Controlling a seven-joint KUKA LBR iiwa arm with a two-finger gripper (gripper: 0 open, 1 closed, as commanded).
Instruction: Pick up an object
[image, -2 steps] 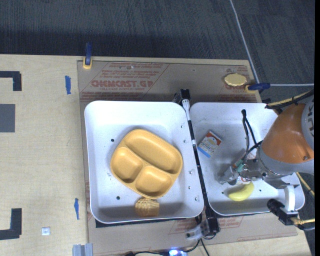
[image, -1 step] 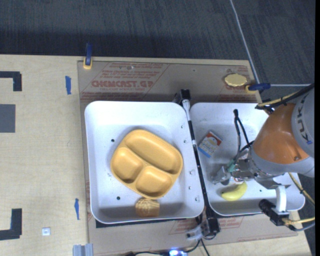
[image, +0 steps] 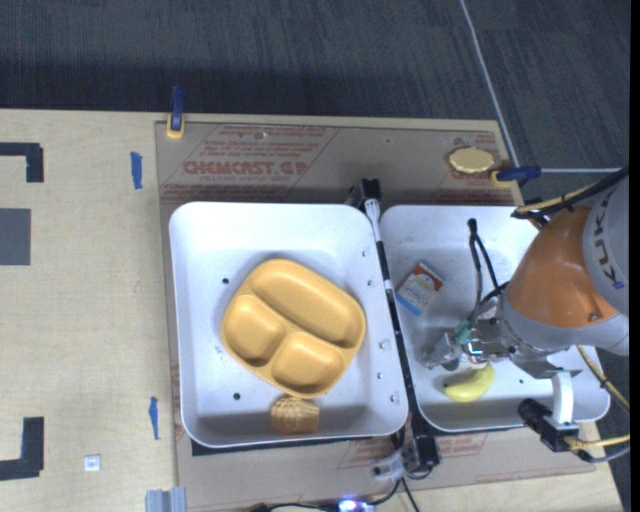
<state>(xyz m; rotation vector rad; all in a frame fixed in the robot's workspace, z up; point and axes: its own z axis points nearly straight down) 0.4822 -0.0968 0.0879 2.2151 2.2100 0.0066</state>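
Lowered into the right bin (image: 592, 402) at the lower right of the frame, the gripper (image: 462, 352) is seen just above a yellow banana (image: 470, 384); whether anything is gripped cannot be told. Near the bottom edge of the left bin (image: 190, 300), a small tan round object (image: 294, 413) is found beside a yellow sectioned tray (image: 292, 325). Farther up in the right bin, a small white packet (image: 419, 286) is seen.

Open floor around small carton (image: 419, 287)
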